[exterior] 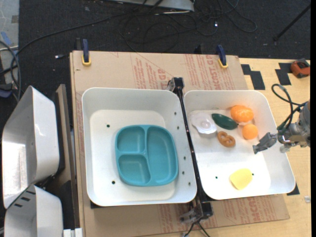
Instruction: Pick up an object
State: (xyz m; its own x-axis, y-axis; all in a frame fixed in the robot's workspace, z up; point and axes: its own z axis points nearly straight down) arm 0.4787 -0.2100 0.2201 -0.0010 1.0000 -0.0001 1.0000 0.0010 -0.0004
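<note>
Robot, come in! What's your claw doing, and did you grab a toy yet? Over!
End effector low over right bin, nothing seen in it. Small orange ball just beside it, unpicked. Pretzel and yellow piece nearby.

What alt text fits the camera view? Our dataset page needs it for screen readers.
A gripper hangs at the right bin's right edge, near two oranges, a pretzel and a yellow piece. The left bin holds a teal divided plate.
</note>
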